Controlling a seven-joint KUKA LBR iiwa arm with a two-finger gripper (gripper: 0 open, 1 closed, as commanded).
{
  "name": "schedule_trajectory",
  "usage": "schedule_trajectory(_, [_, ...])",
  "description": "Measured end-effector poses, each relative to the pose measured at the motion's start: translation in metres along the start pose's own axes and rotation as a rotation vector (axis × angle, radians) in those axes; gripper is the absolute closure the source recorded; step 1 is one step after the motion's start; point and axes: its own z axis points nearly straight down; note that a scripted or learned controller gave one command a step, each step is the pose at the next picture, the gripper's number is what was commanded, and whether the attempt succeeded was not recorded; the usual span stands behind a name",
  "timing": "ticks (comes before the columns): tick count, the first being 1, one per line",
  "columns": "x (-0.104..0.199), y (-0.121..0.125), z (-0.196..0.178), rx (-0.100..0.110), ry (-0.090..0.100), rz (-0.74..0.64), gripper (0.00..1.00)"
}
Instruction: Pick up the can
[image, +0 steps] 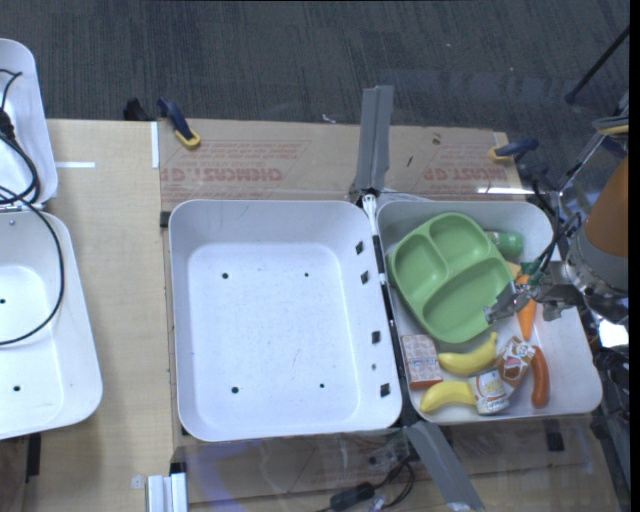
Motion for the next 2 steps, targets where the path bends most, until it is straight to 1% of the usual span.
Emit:
schedule_trajectory(1, [0.053, 0.021, 0.105, -0.003, 0.0, 0.248, 0.0])
schedule_trajectory(2, [0.014, 0.065, 0.016, -0.002, -0.001, 0.283, 0.0])
